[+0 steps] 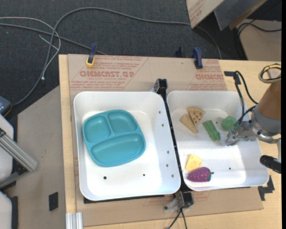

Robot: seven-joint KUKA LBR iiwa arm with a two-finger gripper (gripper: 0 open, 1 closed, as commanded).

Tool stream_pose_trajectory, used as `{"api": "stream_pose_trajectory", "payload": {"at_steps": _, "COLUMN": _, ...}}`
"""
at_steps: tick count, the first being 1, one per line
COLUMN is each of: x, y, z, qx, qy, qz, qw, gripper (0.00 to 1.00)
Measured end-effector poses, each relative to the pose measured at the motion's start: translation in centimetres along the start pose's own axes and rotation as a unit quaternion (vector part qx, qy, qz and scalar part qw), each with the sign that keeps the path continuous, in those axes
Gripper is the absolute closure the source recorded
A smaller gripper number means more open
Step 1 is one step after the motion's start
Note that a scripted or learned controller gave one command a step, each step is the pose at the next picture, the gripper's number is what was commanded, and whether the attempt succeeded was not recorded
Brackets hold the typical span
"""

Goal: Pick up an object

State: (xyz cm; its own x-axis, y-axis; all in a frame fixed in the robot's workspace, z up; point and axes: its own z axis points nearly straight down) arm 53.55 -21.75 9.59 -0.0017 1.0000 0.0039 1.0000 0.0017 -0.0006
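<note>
Left bin (85,179) — teal tray (114,137); right bin (250,179) — toy foods.

We see a dark grey carpet floor (134,36) around the bench. Thin grey cables (53,33) lie on it near the top left. The bench is covered with a brown cardboard sheet (134,74) with red printed letters, and two blue clamps (92,53) hold its far edge. At the left edge stands a metal rail (18,150). In the top right corner we see a cardboard box (203,11). The light is even and soft.
</note>
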Motion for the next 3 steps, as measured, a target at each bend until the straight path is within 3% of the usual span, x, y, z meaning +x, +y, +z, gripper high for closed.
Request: {"api": "stream_pose_trajectory", "payload": {"at_steps": 3, "x": 0.3, "y": 1.5, "z": -17.9, "qx": -0.004, "qy": -0.003, "qz": 0.000, "qw": 1.0000, "gripper": 1.00}}
